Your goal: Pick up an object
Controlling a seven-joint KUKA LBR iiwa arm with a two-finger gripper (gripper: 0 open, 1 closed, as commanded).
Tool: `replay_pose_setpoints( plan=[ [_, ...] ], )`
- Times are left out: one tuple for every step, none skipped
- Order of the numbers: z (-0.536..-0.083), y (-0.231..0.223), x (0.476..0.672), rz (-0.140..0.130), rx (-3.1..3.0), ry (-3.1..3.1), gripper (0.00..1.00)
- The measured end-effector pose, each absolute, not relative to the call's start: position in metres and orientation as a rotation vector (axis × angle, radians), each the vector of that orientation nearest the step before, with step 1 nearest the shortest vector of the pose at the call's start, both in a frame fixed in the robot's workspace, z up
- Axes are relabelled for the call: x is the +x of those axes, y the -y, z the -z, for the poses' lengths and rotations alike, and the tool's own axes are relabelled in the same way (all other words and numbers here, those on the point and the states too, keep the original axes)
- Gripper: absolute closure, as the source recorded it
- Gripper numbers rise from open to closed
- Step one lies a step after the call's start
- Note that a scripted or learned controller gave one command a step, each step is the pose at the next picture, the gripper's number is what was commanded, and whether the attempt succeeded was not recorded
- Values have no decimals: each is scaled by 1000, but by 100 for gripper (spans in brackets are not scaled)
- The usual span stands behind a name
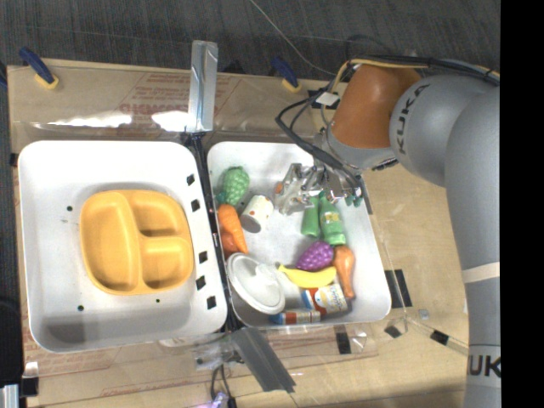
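I see the arm (442,126) reaching in from the right, its orange band above the right bin (374,253). The left bin (34,228) holds a yellow tray (136,238), well apart from the work. The right bin is crowded: a white bowl (255,283) at the near left, a carrot (231,228), a green veg (235,183), a small cup (256,212), a green bottle (324,219), a banana (306,274), grapes (315,254), a can (327,298) against the near wall. The gripper (299,189) sits low in the bin's far half, just beside the bottle's top and near the cup. I cannot tell how the tool is set; the metalwork is too tangled with glare. No object is visibly taken, so I judge the pick not yet made. Likeliest target: bottle or cup. Risks: things lie close together, so a descent may land on two at once or shove the cup aside; the bottle lies flat and may roll out of a pinch.
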State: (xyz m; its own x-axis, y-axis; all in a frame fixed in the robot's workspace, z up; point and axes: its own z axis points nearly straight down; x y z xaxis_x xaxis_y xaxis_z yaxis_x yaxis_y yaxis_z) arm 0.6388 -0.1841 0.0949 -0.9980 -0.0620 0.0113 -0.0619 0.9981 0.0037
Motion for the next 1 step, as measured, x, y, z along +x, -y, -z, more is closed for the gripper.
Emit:
replay_pose_setpoints(
  plan=[
    [-240,153,661,-5,-87,3158,100]
  ],
)
